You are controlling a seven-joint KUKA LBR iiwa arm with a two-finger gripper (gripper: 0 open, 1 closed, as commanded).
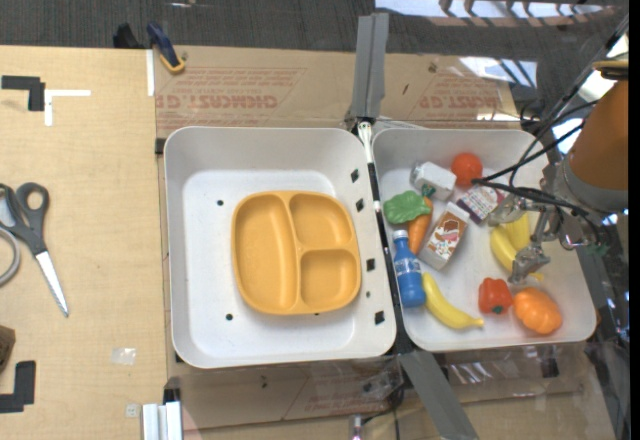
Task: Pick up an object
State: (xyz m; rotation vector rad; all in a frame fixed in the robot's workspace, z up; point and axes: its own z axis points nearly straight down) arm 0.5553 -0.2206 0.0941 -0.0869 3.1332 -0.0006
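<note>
The right bin (570, 333) holds several toy foods: an orange tomato (466, 167), a green pepper (404, 207), a carrot (418, 231), a small carton (447, 235), a blue bottle (407, 271), a banana (452, 305), a red pepper (494, 296), an orange fruit (537, 311) and a second yellow banana (506, 242). My gripper (527, 266) hangs low over the bin's right side, just right of the second banana and above the red pepper and orange fruit. Nothing visibly sits in its grasp.
The left bin (190, 228) carries a yellow divided plate (296, 251). Scissors (35, 238) lie on the wooden bench at far left. A blue clamp (165, 48) sits at the back. Cables cross from the arm (610, 143) over the right bin's far corner.
</note>
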